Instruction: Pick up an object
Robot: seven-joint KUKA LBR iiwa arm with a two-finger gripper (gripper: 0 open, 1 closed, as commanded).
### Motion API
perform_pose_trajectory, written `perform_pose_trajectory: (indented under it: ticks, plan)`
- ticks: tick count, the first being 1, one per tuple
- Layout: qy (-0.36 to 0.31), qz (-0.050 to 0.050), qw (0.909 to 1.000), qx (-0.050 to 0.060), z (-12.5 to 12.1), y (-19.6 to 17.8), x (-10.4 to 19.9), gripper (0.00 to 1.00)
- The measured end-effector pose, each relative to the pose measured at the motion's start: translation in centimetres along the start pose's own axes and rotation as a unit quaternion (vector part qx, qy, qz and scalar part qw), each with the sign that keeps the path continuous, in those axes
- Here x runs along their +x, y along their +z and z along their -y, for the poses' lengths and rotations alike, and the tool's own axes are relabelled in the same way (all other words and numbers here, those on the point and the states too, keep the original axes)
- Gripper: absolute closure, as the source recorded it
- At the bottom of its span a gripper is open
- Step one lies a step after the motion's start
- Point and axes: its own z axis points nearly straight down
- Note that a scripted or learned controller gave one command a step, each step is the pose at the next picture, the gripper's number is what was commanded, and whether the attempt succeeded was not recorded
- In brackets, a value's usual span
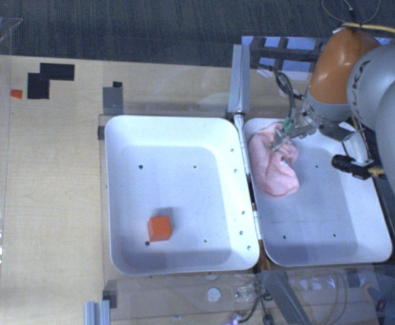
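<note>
Arm (370, 80): grey with orange band, enters from upper right of the frame, wrist bent down over the right bin
Gripper (288, 133): low over the upper left part of the right bin, tips at the upper end of the pink cloth; cannot tell whether it is clamped or released, nor whether cloth sits in it
Pink cloth (273, 164): crumpled soft lump in the right bin, upper left area, just beside the bin's left wall
Cloth long axis: runs from upper left to lower right of the frame, a little off vertical; broader rounded end points to lower right, narrower end points up under the gripper
Orange block (160, 228): small cube in the left bin, lower left part of its floor, well apart from the cloth
Left bin (126, 181): white, shallow
Right bin (346, 239): white, shallow, touching the left bin along the centre seam
</note>
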Motion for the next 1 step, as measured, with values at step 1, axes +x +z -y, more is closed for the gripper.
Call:
perform_pose_trajectory:
  ticks: [1]
  plan:
    - [-0.052,-0.001,0.9986,0.000,-0.80,-9.68,2.05,1.00]
